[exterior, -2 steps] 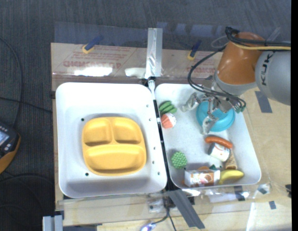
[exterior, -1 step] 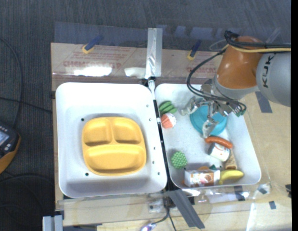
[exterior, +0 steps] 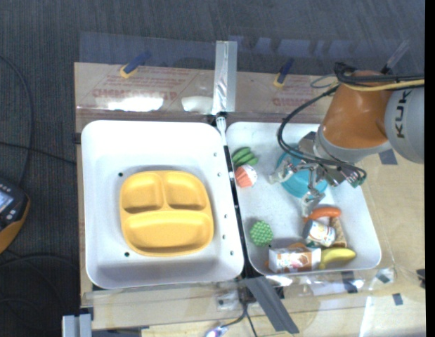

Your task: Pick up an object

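Cup (exterior: 298, 182), teal, sits under the claw (exterior: 306, 177); its grip state cannot be told. Crowded items at five o'clock could be knocked.

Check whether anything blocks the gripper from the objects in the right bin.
Nothing visible does. The gripper hangs over the right bin, by a teal object. The green ball, the carton and the banana lie uncovered nearer the bin's front.
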Robot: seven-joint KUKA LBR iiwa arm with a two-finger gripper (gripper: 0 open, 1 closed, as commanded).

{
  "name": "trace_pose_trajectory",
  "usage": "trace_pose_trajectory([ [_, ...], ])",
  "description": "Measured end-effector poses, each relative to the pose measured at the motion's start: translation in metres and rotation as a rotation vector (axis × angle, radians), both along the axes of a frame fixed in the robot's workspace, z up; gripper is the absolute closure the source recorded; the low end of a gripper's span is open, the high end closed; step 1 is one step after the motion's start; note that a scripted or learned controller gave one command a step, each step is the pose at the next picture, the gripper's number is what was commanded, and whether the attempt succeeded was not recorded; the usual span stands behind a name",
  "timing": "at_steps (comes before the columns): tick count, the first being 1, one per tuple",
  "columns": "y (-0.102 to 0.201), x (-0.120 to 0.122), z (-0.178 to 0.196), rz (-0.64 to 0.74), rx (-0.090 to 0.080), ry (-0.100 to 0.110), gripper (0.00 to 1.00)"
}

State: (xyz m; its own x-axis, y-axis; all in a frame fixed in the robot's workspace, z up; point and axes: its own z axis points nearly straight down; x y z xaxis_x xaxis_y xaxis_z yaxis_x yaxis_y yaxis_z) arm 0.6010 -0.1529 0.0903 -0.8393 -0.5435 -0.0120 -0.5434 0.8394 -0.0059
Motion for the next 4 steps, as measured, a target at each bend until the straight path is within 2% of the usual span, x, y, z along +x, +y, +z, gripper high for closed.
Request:
trace_pose_trajectory([
  [1,-0.053,-0.043,0.0,-0.019,-0.002,0.003,0.0],
  [2,-0.029,-0.035,0.0,0.119,-0.01,0.001,0.0],
  [3,0.016,-0.047,0.001,0.068,-0.006,-0.004,0.0],
  [4,0.017,-0.045,0.011,0.068,-0.007,-0.005,1.0],
])
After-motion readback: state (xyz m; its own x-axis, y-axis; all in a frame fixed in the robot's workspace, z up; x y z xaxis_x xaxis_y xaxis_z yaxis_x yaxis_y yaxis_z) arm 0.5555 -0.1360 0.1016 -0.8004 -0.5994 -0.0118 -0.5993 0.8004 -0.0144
